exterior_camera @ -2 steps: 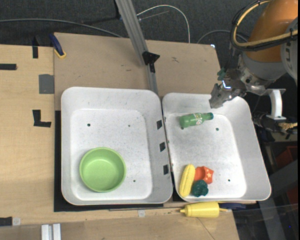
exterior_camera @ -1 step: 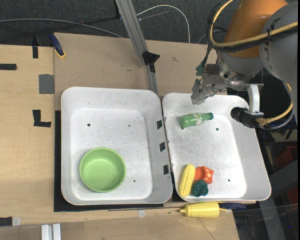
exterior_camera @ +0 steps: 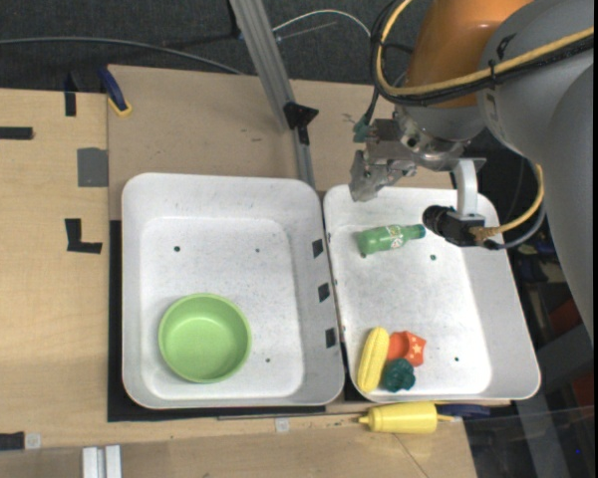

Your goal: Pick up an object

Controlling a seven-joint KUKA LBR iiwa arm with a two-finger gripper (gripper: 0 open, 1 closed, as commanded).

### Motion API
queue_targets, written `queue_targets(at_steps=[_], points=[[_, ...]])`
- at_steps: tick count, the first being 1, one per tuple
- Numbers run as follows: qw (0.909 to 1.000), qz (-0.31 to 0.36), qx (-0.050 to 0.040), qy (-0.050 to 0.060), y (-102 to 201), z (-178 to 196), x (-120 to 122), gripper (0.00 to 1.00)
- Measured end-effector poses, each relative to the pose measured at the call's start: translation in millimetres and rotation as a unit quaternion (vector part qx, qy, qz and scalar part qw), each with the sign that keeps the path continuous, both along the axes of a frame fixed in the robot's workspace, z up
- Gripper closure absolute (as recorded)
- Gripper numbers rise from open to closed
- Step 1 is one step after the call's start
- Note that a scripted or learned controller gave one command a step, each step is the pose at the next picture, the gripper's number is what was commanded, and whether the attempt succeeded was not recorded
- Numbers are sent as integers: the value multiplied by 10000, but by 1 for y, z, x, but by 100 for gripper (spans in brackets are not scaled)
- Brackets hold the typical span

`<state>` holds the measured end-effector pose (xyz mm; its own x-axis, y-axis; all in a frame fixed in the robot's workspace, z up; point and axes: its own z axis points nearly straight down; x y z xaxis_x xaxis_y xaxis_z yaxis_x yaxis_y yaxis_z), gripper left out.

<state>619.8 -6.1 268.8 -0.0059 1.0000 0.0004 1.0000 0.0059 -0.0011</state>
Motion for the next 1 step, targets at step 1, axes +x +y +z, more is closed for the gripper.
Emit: queue_targets(at_steps=[1], points=[[10000,5,0,7,61,-12,3,100]])
